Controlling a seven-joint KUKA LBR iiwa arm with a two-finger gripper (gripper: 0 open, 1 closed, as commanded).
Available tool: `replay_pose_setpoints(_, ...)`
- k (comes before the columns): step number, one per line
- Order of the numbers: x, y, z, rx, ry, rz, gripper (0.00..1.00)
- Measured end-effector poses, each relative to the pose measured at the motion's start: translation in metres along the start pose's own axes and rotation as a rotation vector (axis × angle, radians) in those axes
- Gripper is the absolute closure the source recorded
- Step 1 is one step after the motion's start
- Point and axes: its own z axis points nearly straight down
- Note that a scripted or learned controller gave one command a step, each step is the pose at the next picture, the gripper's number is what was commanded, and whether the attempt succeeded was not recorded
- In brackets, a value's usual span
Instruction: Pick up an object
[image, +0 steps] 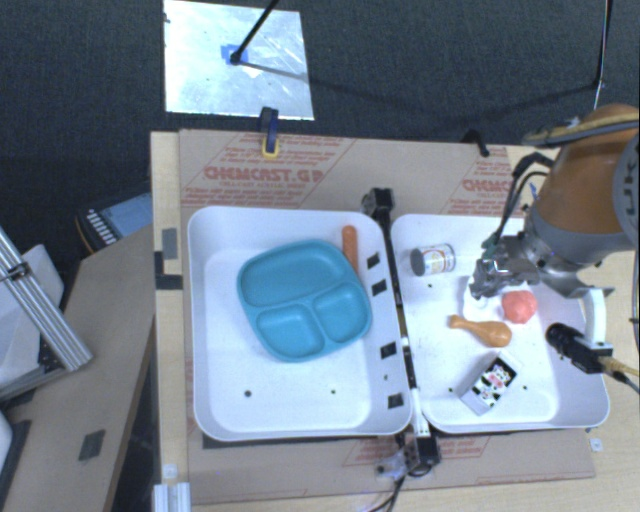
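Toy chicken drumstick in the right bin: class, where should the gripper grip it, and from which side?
Probably the drumstick is best gripped from above across its thin bone end, which points left. It lies flat with open floor either side of that end; the pink lump crowds its fat end.

Here's the surface (170, 330), topped with a printed brown cardboard sheet (300, 165). On the cardboard sit 2 shallow white bins, touching side by side: left bin (215, 400), right bin (570, 405). A yellow clamp (270, 135) grips the far edge.
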Motion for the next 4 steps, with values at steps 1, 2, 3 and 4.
replay_pose_setpoints(1,0.000,0.002,-0.054,0.000,0.000,-0.001,1.00)
replay_pose_setpoints(2,0.059,0.000,-0.038,0.005,0.003,-0.006,1.00)
replay_pose_setpoints(3,0.111,-0.001,-0.040,0.005,0.002,-0.005,1.00)
replay_pose_setpoints(4,0.169,-0.004,-0.039,0.005,0.004,-0.007,1.00)
